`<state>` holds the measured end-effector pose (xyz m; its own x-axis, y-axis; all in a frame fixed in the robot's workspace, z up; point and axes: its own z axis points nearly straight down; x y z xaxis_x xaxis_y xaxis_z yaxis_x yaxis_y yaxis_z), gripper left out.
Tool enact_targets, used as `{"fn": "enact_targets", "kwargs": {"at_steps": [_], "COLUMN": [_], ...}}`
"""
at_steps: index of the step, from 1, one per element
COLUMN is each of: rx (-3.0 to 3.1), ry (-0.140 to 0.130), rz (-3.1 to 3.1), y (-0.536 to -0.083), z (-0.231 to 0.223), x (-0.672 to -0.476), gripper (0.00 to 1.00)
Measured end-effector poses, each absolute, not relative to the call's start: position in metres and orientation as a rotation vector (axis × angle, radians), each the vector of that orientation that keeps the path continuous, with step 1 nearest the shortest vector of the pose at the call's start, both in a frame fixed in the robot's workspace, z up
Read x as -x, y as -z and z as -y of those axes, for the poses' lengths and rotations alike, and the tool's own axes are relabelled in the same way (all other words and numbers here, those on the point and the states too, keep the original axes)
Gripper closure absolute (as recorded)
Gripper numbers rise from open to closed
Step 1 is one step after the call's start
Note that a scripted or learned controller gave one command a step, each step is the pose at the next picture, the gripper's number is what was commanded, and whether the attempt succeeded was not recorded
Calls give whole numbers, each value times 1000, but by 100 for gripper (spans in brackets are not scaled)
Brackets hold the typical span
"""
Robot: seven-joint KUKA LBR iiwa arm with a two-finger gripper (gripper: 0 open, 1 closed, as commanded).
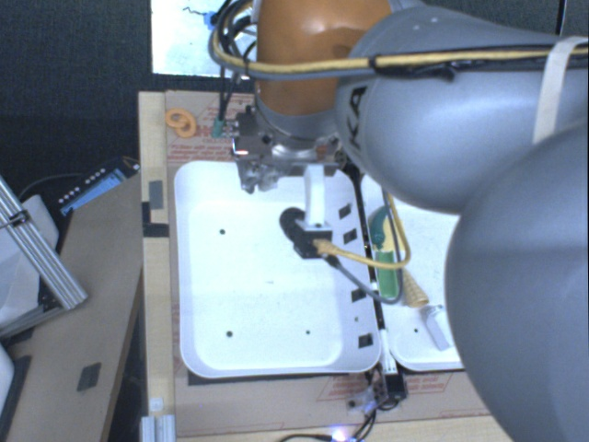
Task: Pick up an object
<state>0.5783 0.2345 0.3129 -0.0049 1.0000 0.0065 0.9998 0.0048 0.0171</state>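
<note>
Pick looks not yet done. Grey two-finger gripper point(259, 171) over far edge of shallow white left bin point(212, 274); open or closed, can't tell. Green rounded object point(382, 238) lies in white right bin point(419, 353), untouched.

**Operator:** What kind of place are you running me in?

**Observer:** You're in a robotics lab. Your grey arm point(442, 90) reaches over a white bin point(248, 293) and a 2nd bin point(423, 265) on a plain worktop point(156, 293), with aluminium framing point(46, 256) at the left and a dark screen point(74, 63) behind.
</note>
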Motion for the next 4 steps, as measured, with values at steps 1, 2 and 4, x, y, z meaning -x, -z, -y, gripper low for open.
{"fn": "enact_targets", "kwargs": {"at_steps": [1,2,4], "rx": [-2209,-2211,-2234], "ry": [-30,-18,-1], "rz": [-2223,-2229,-2201], "y": [-462,-541,-536], "z": [-234,-235,40], "x": [-571,-513,-486], "gripper": [100,100,100]}}
